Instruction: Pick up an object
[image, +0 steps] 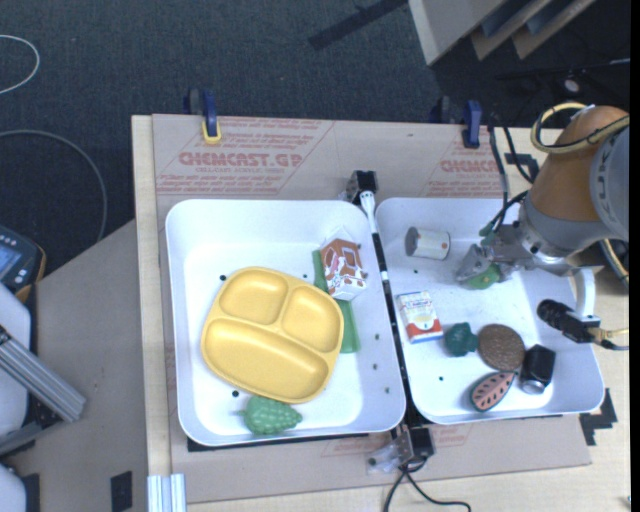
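Hand (480, 268) low in right white plastic bin (575, 395), fingers pinching a small green soft-looking object (484, 279) against the bin floor, upper middle. Object sits directly under the fingertips, so the lift is straight up. Grey cylinder (428, 242) just left; flat red-white carton (419, 315) below-left.

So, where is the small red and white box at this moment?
The small red and white box lies in the right bin, near its left wall, just left of the dark green toy and below the white cylinder.
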